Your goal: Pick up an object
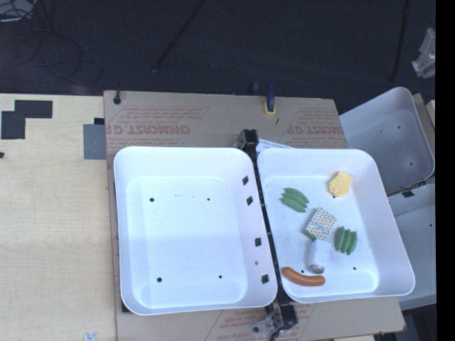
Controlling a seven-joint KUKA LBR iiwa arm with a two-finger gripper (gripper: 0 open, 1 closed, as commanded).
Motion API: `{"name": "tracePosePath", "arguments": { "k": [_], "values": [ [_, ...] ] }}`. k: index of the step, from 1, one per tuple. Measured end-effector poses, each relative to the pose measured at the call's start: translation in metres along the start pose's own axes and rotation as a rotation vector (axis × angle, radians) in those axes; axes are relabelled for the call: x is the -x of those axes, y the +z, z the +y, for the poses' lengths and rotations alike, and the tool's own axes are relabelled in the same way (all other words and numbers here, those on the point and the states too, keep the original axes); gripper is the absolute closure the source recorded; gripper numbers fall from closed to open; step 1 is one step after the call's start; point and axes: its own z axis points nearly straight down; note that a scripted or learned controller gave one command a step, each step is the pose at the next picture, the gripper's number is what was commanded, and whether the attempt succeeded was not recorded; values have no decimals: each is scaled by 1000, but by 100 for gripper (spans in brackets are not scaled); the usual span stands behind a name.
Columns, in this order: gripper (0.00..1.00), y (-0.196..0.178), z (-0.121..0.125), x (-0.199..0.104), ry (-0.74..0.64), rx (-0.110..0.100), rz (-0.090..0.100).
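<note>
The right bin [384, 190] holds several small objects. A yellow corn-like piece [340, 184] lies near its far right corner. A green pea pod [294, 199] lies left of it. A speckled white-and-yellow block [320, 224] sits in the middle, with a second green piece [346, 241] to its right. A small grey-white object [315, 257] lies below the block. An orange sausage [303, 278] rests near the front wall.
The left bin [128, 190] stands beside the right one, joined by a black clamp strip [257, 212]. Both rest on a brown cardboard sheet [178, 123] over the pale bench. A grey metal plate [398, 133] stands at the right.
</note>
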Motion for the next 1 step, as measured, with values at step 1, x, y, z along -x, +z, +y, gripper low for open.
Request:
{"name": "tracePosePath", "arguments": {
  "k": [1],
  "values": [
    [100, 98, -40, 45, 11, -9, 4]
  ]
}}
